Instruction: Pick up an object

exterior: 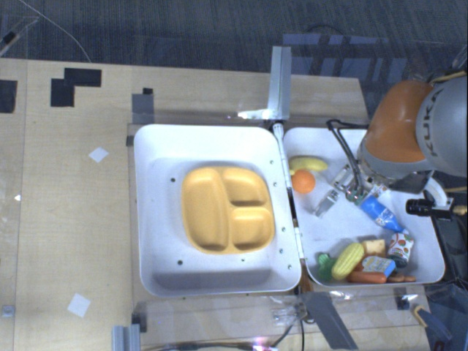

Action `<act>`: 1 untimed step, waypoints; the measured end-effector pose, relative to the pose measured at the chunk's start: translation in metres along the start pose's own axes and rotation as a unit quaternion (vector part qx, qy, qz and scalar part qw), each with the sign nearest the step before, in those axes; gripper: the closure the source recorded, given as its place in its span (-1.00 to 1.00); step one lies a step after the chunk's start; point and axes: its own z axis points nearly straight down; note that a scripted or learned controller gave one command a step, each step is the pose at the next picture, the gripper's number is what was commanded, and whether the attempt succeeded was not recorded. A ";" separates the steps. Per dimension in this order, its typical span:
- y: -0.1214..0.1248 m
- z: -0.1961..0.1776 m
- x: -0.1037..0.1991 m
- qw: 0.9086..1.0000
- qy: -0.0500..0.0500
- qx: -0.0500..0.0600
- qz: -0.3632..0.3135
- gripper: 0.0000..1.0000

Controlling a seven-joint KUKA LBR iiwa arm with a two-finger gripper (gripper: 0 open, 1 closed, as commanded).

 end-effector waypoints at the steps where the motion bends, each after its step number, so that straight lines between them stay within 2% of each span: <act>1: 0.036 -0.100 0.005 0.995 0.000 0.000 0.104 -1.00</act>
